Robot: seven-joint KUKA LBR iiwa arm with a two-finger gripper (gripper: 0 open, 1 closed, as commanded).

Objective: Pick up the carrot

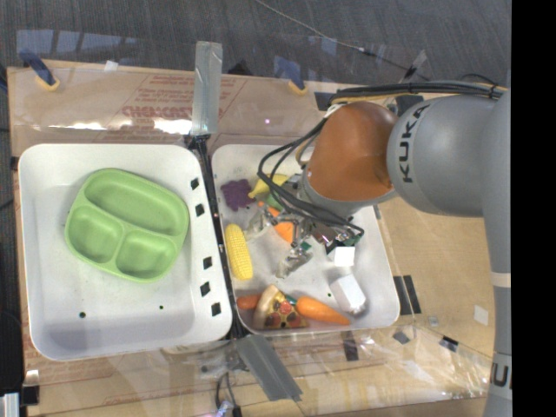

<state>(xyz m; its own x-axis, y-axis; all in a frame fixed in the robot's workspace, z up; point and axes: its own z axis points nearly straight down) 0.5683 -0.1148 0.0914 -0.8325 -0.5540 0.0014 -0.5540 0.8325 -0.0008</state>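
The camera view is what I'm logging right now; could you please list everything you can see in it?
Bins: two, white, side by side on the bench.
Divided plate: one, green, in the left bin.
Corn cob: one, yellow, right bin near its left wall.
Carrot: one, orange, right bin near the front edge.
Pizza slice: one, multicoloured, just left of the carrot.
Purple item: one, right bin towards the back; too small to name.
White block: one, right bin, right of the carrot.
Arm: one, grey with orange band, reaching in from the right.
Gripper: one, low over the right bin's middle.
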